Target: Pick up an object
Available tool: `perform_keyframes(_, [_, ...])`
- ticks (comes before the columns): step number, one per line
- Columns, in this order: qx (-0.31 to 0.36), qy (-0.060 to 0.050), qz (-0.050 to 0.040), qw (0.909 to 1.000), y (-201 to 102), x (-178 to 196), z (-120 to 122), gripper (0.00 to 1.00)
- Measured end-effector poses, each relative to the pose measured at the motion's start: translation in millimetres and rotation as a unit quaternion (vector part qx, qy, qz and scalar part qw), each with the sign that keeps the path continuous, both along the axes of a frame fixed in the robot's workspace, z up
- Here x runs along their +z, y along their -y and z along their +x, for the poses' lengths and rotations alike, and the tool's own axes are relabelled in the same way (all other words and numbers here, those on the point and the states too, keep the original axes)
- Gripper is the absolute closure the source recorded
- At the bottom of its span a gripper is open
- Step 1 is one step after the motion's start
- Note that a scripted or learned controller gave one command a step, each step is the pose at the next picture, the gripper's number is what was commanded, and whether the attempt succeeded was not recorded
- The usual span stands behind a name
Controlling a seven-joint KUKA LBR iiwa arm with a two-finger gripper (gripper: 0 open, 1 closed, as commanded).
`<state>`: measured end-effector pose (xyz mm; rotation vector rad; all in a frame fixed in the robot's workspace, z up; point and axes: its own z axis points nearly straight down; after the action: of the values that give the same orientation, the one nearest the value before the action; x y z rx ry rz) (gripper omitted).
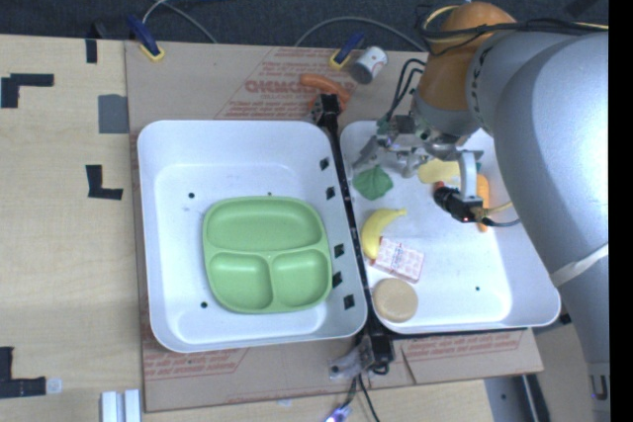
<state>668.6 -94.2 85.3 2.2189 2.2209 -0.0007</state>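
Note:
In the right bin (pixel 465 277), my gripper (pixel 394 149) hangs over the far left corner, just above and behind a small green object (pixel 373 182). Whether it touches that object is unclear. Nearer the front lie a yellow banana (pixel 380 229), a pink-and-white packet (pixel 401 259) and a tan round disc (pixel 396 300). A pale yellow item (pixel 435 172) and an orange item (pixel 482 189) sit partly hidden under the wrist.
The left bin (pixel 163 163) holds a green divided plate (pixel 267 252). The dividing wall between the bins (pixel 343 212) runs close to the gripper's left. The grey arm (pixel 554 133) covers the right bin's far right side.

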Motion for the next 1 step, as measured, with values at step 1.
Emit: perform_keyframes(1, [0.000,0.000,0.0003,1.0000,0.8,0.0,0.1,0.00])
